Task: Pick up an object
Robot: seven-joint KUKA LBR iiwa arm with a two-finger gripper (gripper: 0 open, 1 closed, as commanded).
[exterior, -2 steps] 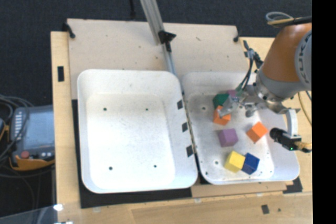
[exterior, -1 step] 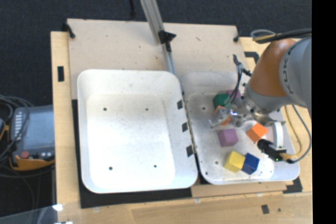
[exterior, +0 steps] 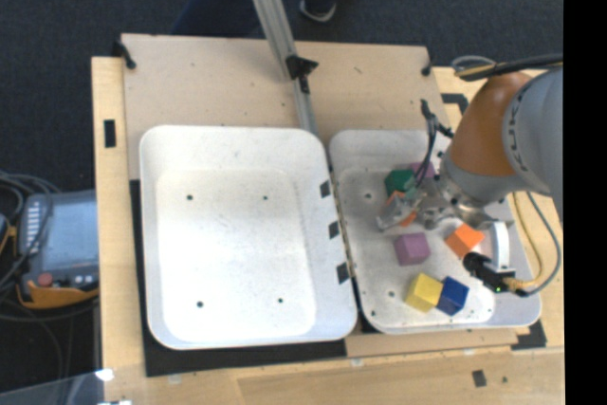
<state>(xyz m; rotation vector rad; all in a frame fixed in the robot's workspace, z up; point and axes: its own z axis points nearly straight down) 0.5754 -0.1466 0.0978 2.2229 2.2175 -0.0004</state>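
My gripper (exterior: 400, 211) hangs low over the right bin (exterior: 375, 299), reaching in from the right under the orange wrist band. A green block (exterior: 399, 179) lies right beside its fingers, just above them. A purple block (exterior: 412, 248) sits just below the gripper. An orange block (exterior: 465, 239) lies to the right, partly under the arm. A yellow block (exterior: 425, 292) and a blue block (exterior: 453, 296) lie side by side near the bin's front. A small orange bit shows near the fingertips; I cannot tell whether it is held.
The left bin (exterior: 237, 237) lies beside the right one. A slanted metal pole (exterior: 270, 5) rises from behind the bins. A grey device (exterior: 57, 247) with cables sits off the bench's left side.
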